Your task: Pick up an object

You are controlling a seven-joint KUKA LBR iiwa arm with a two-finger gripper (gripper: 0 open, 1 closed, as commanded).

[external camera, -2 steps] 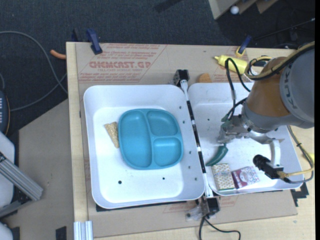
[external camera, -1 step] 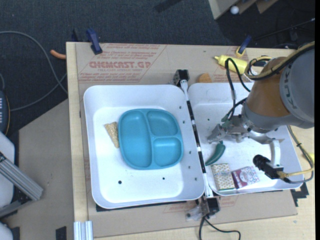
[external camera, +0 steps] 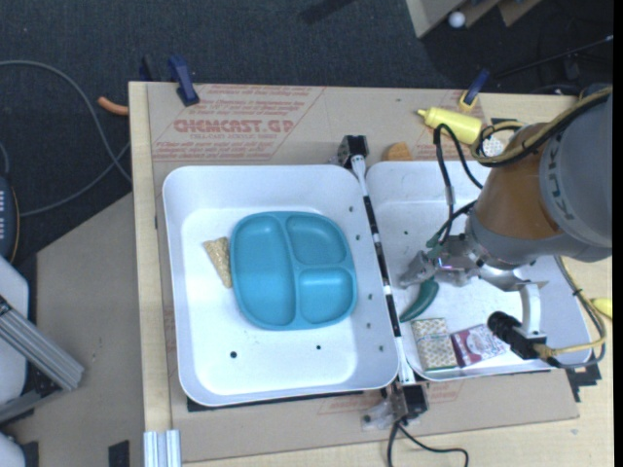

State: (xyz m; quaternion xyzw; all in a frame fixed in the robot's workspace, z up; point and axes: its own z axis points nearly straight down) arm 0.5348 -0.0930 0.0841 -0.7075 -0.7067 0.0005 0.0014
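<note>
A wooden surface [external camera: 292, 125] with red printed lettering carries two shallow white bins side by side. The left bin [external camera: 195, 358] holds a blue divided plate [external camera: 292, 269] with three compartments, and a tan, cracker-like piece [external camera: 218, 255] lies just beside the plate's left edge, partly tucked under it. The grey arm [external camera: 574, 193] with its orange band reaches in from the right over the right bin [external camera: 409, 193], and its pincer [external camera: 425, 269] sits low near the bin's left wall. A dark green curved object [external camera: 421, 303] lies just below the pincer. Near the right bin's front edge lie a small patterned packet [external camera: 435, 343] and a red-and-white packet [external camera: 477, 341], side by side. Blue clamps [external camera: 181, 79] grip the surface's far edge.
</note>
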